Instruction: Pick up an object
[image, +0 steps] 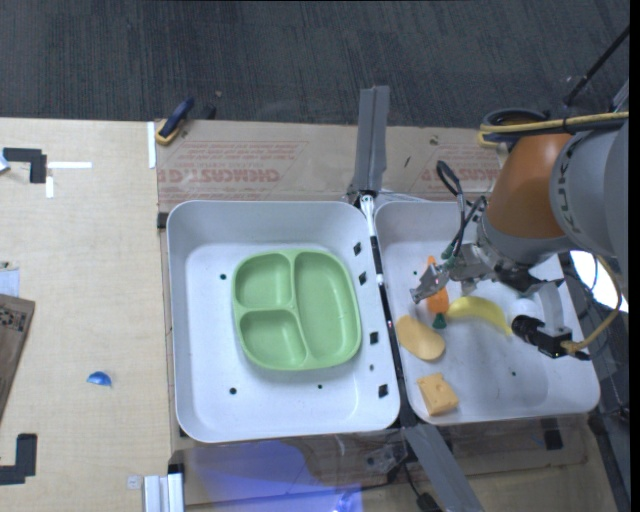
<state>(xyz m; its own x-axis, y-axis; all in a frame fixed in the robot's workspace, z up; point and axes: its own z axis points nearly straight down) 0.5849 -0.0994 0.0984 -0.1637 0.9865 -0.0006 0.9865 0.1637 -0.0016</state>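
Gripper (436, 287): low in the right bin (520, 400), fingers closed on a small orange carrot (434, 281).
Nearby: banana (478, 312) just beside; potato-like piece (421, 338) and cheese-like block (438, 393) below.
Left bin (200, 300): held green divided plate (297, 308).

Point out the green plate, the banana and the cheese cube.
Green plate (297, 308), camera view, on the middle ridge between compartments.
Banana (480, 312), camera view, on the middle of its curve.
Cheese cube (438, 393), camera view, on its top face.

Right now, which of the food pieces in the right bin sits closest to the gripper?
The small orange carrot, right at the gripper. The banana lies just past it, while the potato-like piece and cheese cube lie farther toward the bin's front.
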